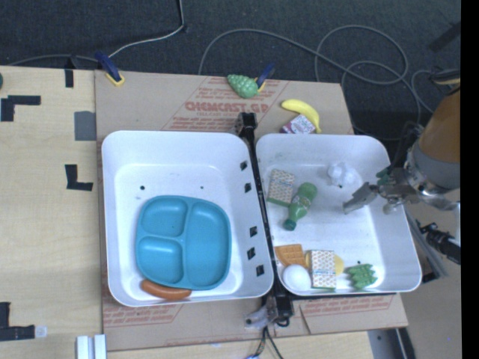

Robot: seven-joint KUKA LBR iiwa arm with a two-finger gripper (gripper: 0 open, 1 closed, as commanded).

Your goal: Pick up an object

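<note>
Camera view: the nearest candidate, a crumpled white wad of paper or plastic, lies in the right shallow white bin toward two o'clock; a green plastic bottle lies tilted near the middle, touching a small patterned box; the two-finger gripper hovers at three o'clock, its fingers apart with nothing between them, just beside the wad; judged risks: the pale wad may slip or squash, a low descent could scrape the bin wall, or the fingers close on air.
</note>
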